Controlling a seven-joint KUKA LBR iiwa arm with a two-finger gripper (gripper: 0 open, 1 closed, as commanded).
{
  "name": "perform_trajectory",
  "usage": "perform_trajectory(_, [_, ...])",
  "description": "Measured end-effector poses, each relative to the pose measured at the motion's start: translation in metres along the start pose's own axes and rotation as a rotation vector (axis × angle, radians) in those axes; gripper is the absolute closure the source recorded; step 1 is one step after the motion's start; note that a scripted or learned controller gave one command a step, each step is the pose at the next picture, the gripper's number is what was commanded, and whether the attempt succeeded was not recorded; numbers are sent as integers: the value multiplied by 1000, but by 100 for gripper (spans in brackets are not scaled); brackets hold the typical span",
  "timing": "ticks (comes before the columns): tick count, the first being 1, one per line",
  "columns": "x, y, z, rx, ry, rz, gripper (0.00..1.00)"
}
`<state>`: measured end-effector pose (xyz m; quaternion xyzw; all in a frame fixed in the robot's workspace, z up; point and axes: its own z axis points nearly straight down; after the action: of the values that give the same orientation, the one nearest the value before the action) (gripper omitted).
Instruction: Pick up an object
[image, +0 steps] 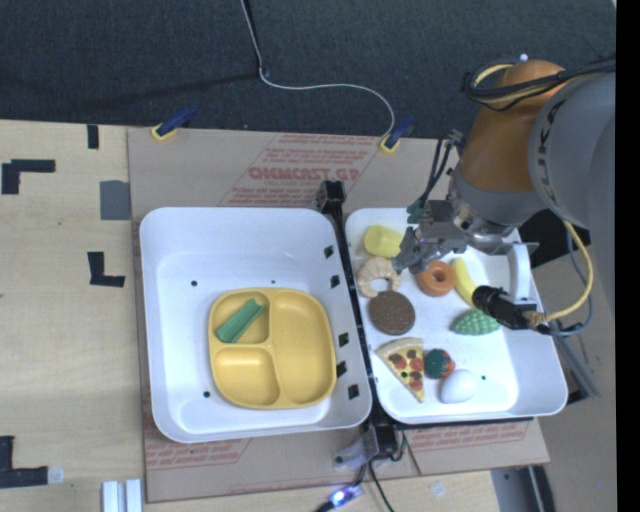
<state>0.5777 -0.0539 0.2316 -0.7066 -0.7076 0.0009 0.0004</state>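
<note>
The right bin (530, 385) holds several toy foods: a yellow lemon-like piece (381, 240), a croissant (378, 275), an orange donut (437, 280), a brown cookie (392, 312), a pizza slice (404, 362), a red-and-green piece (437, 363), a white egg (458, 387), a green leafy piece (474, 323) and a yellow banana (465, 280). My gripper (420, 250) hangs low over the bin between the lemon piece and the donut, just above the croissant. Nothing shows between its fingers.
The left bin (170, 300) holds a yellow divided plate (295, 350) with a green piece (239, 321) in its upper-left compartment. A black divider (343, 290) runs between the bins. A white cable (300, 85) lies behind them on the cardboard.
</note>
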Motion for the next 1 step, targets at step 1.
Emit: perform_trajectory(1, [5, -3, -2, 0, 0, 1, 100])
